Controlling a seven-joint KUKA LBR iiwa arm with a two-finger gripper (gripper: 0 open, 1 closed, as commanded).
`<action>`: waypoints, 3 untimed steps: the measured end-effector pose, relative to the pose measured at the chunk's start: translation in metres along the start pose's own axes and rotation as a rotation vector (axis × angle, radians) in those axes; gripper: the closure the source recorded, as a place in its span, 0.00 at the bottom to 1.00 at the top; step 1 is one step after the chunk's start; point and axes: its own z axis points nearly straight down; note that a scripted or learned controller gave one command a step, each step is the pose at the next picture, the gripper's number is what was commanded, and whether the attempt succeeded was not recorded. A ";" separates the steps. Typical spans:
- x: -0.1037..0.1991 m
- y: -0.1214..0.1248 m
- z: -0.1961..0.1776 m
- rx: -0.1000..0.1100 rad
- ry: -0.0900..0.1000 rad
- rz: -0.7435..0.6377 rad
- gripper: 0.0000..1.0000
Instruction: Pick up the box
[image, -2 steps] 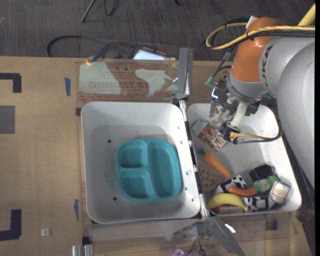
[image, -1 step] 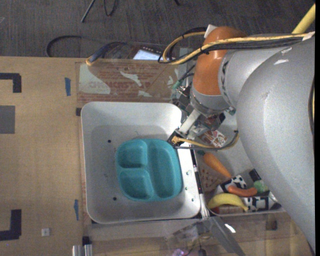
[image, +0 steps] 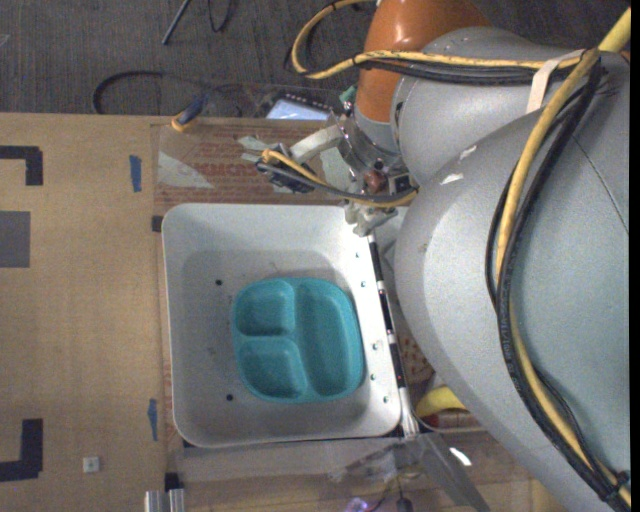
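A teal box (image: 298, 338) with three open compartments lies flat in the middle of the left white bin (image: 190, 300). It looks like a shallow divided tray with rounded corners. My gripper (image: 362, 208) hangs over the bin's upper right corner, up and to the right of the teal box and apart from it. The orange-banded wrist (image: 385, 60) and the grey arm (image: 520, 250) cover most of what lies to the right.
The grey arm hides the right bin almost wholly. A yellow thing (image: 440, 402) peeks out beneath the arm near the left bin's lower right corner. Brown bench board (image: 80, 300) with blue tape marks lies left of the bin.
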 end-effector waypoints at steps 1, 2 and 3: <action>0.000 0.000 0.000 -0.001 -0.001 0.000 0.00; -0.013 -0.048 0.137 0.002 0.005 0.038 0.00; -0.015 -0.047 0.129 0.006 -0.007 0.044 1.00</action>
